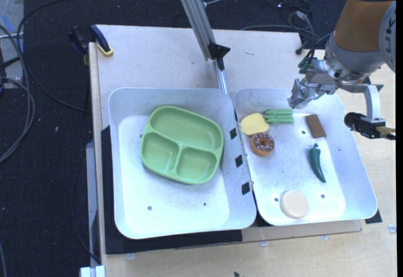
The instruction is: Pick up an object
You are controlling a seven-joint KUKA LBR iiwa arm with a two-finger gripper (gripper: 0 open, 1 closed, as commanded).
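End effector hovers above green beans, right bin.

Two bins, one tray, six food items.

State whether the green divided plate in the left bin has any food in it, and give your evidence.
Empty. The green divided plate shows bare green in all three compartments; the food items lie in the right bin instead.
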